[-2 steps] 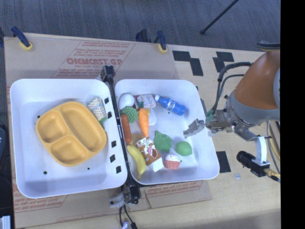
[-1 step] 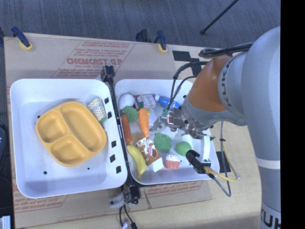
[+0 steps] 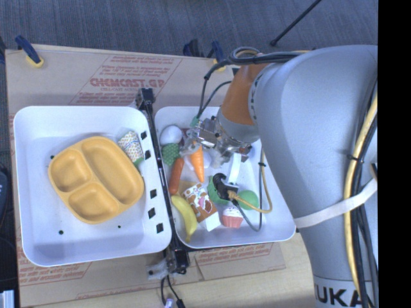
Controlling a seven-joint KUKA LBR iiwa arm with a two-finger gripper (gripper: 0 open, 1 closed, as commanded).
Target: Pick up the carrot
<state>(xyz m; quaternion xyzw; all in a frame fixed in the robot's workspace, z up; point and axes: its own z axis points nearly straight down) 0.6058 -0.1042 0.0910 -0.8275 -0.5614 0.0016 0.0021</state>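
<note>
Right now the big grey arm with its orange band point(image 3: 241, 98) reaches in from the right and hangs over the right-hand shallow white bin point(image 3: 273, 220), its two-finger gripper point(image 3: 200, 143) down at the far-left part of that bin. Directly below the gripper sits the small orange plastic carrot point(image 3: 198, 164), pointing its tip toward the near side, its top right at the gripper's end; whether it is actually clamped there I cannot tell, the wrist hides the contact. Just left of it lies a longer, darker orange-red carrot-like piece point(image 3: 175, 175), tilted, with a green leafy toy point(image 3: 170, 153) at its far end and a white egg-shaped toy point(image 3: 171, 134) beyond that. Nearer in the same bin: a yellow plastic banana point(image 3: 185, 215) along the left wall, a printed little carton point(image 3: 201, 204) beside it, a pink-and-white cupcake toy point(image 3: 232, 218), and a green round toy point(image 3: 248, 201) close to a black cable loop. Over in the left white bin point(image 3: 38, 236), a yellow three-section plastic plate point(image 3: 95, 178) lies flat, with a small patterned paper cup point(image 3: 130, 146) tipped at its far-right corner.
</note>
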